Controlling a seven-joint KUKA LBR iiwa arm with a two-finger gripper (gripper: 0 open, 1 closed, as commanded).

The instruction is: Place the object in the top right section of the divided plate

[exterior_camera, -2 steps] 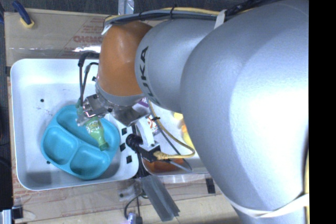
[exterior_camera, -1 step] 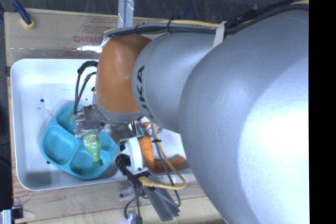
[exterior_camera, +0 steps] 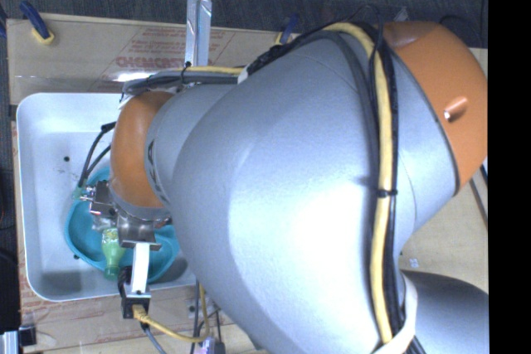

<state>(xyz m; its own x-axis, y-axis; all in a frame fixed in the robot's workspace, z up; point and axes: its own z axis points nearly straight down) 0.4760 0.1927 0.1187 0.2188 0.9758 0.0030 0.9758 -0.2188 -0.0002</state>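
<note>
Over left bin [exterior_camera: 37,178], arm [exterior_camera: 315,195] hides most of teal plate [exterior_camera: 79,232]; hand [exterior_camera: 112,240] state unclear

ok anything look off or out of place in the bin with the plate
Nothing looks spilled or broken. The teal divided plate lies flat in the left white bin, with a green object on it just below the gripper. The arm hides most of the plate, so its far sections can't be checked.

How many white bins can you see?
1. A white bin sits at the left, holding a blue divided plate under the gripper. The big grey arm covers the right side of the bench, so another bin may be hidden beneath it.
</note>
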